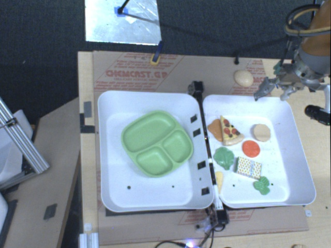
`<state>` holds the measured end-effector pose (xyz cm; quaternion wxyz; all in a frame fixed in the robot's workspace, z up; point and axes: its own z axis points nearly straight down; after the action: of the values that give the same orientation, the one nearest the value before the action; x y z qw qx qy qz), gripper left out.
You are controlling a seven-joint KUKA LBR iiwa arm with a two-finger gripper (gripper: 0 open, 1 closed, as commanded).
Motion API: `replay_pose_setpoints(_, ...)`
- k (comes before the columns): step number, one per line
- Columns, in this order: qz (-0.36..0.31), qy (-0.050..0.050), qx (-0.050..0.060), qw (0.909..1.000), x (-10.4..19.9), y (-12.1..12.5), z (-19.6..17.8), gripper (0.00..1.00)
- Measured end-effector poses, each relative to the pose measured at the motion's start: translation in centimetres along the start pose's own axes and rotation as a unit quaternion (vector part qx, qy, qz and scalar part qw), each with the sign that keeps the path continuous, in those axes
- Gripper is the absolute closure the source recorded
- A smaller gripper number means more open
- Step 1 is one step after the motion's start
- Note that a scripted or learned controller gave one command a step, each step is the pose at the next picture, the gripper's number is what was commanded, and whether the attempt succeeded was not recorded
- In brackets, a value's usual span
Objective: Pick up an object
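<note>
The right bin (295, 138) holds several toy foods: a pizza slice (226, 129), a tan round biscuit (262, 133), a red disc (251, 149), a dark green leafy piece (224, 157), a patterned square packet (249, 167), a small green piece (262, 185) and a yellow sliver (219, 180). My gripper (272, 91) hangs over the far rim of this bin, beyond all the foods. Its fingers are spread open with nothing between them.
The left bin (111, 190) holds a green divided plate (156, 142). A beige egg-shaped object (243, 78) lies on the cardboard behind the right bin, just left of my gripper. A black divider with clips (202, 138) runs between the bins.
</note>
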<state>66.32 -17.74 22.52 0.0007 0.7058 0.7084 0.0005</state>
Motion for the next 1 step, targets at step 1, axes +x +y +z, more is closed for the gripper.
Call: replay_pose_setpoints(1, -0.002, -0.001, -0.001, 1.0, 0.37, 1.08, 5.0, 0.0)
